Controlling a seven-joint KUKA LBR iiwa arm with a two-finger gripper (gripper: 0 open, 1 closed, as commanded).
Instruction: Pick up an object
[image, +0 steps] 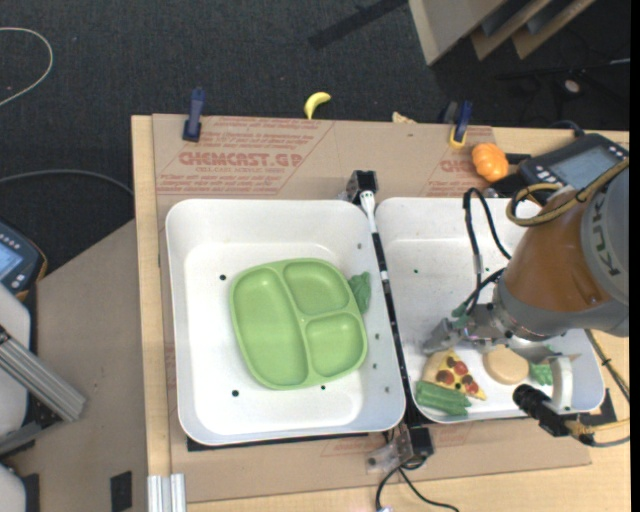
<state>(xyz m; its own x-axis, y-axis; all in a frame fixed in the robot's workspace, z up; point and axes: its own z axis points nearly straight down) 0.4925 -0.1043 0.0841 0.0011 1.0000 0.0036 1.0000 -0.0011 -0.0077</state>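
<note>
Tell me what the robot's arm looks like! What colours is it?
The arm is fat and round, mostly grey, with a wide orange band above the wrist. Dark letters run along the grey part at the view's right edge. Black cables loop beside it. The gripper at its end is small, grey and metal.

Pizza slice, right bin's front.

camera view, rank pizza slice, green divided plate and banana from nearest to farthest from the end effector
1. Pizza slice, right bin, just below the end effector.
2. Green divided plate, left bin, across the divider.
3. Banana, beyond the bench's far edge.
</note>
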